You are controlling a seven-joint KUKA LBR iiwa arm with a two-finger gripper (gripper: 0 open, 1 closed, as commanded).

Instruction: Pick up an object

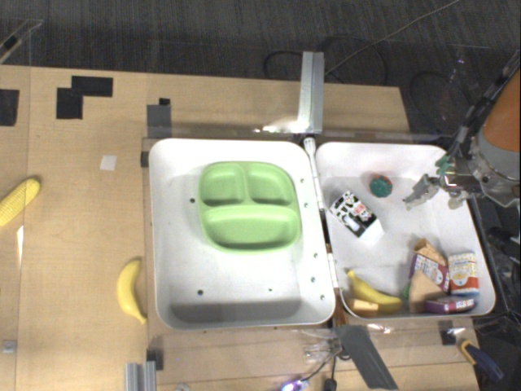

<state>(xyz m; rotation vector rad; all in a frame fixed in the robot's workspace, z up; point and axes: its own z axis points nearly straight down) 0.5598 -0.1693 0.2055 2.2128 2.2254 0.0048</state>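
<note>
My gripper hangs over the right part of the right bin, its two fingers spread open with nothing between them. A teal round object lies to its left, a short way off. Left of that and a little nearer lies a black-and-white patterned carton. Along the bin's near edge are a yellow banana, a brown wedge-shaped pack, a red-and-white can and a purple item.
The left bin holds a green divided plate. On the wooden bench to the left lie another banana and a yellow corn cob. A metal post stands behind the bins.
</note>
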